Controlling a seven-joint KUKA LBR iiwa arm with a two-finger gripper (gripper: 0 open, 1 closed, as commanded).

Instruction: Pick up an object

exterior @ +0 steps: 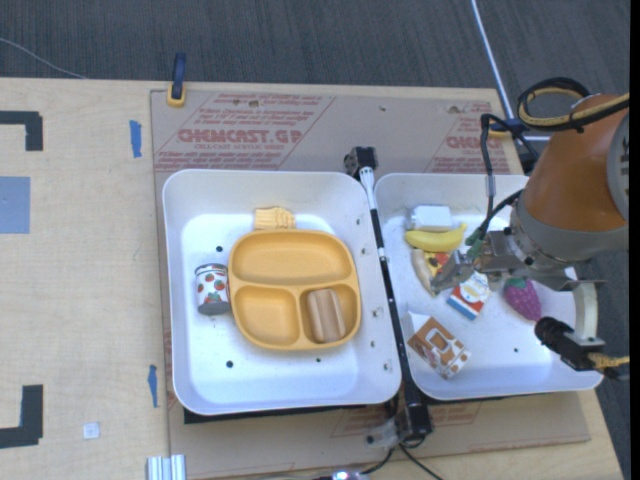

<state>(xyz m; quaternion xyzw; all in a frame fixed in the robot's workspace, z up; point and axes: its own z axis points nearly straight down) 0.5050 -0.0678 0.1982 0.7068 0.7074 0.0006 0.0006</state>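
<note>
My gripper (462, 270) hangs low in the right bin (500, 386), in the middle of a cluster of objects. A yellow banana (435, 238) lies just to its left, with a white box (432, 215) behind it. Below the banana sits a small red and yellow item (432, 265), touching or very near the gripper tip. A red, white and blue packet (466, 300) lies directly beneath the gripper. A purple fruit (521, 297) rests to the right, partly under the arm. Near the bin's front lies a brown and white box (438, 346).
The left bin (190, 348) holds a yellow divided plate (290, 258) with a brown roll (323, 315) in one compartment. A small can (211, 289) stands at the plate's left and a yellow waffle-like piece (274, 218) lies behind it. A black clamp (360, 160) sits between the bins.
</note>
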